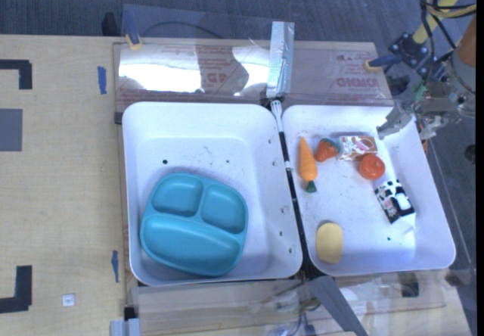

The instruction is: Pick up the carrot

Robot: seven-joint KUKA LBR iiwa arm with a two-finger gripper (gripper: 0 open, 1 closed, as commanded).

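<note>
While my gripper [412, 119] hangs over the right bin's [435, 251] far right rim, touching nothing, I cannot tell its state; the carrot [306, 160] lies well apart, by that bin's left wall.

Two white bins side by side. Left bin [151, 126]: a blue plate [195, 223] with three parts. Right bin [431, 198]: an orange carrot [306, 160] near the left wall, a tomato [371, 166], a yellow lemon [329, 241], a black-and-white toy [394, 199]. Gripper [412, 116] above the far right corner, well apart from the carrot.
</note>
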